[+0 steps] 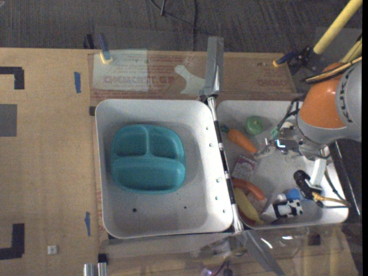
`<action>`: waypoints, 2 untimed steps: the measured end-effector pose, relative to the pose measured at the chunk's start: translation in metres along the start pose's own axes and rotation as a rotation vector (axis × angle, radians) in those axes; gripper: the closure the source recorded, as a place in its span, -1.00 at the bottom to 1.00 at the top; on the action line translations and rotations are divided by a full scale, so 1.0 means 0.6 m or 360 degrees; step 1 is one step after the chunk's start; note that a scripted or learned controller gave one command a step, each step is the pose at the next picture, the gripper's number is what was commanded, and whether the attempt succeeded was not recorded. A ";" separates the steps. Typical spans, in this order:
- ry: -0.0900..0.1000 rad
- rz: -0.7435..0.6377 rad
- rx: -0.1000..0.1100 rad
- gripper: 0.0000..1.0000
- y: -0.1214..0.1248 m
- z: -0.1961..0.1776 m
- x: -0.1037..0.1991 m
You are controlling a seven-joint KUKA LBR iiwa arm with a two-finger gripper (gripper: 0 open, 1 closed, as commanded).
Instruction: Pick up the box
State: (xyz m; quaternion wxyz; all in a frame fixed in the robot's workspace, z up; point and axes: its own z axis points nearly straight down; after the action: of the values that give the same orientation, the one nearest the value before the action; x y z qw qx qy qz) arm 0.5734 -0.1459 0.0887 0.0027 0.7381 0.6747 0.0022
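Observation:
The box (244, 167) is a small pale carton with pink print, lying near the left wall of the right bin (339, 214). My gripper (275, 145) hangs over the middle of that bin, up and to the right of the box and apart from it. The grey arm with its orange band (322, 111) reaches in from the right. Nothing shows between the gripper and the box.
An orange carrot (242, 141) and a green fruit (255, 124) lie at the back of the right bin. A red sausage (250, 188), a banana (247, 207) and a black, white and blue toy (287, 207) lie at its front. The left bin (109, 211) holds a teal divided plate (148, 157).

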 end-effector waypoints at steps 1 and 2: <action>0.0000 0.0200 -0.0002 -1.00 -0.128 -0.001 -0.042; -0.0010 0.0213 -0.0010 1.00 -0.127 -0.018 -0.051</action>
State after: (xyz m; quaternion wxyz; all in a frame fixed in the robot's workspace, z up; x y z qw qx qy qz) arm 0.4947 -0.1692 0.0991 0.0069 0.7815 0.6238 0.0022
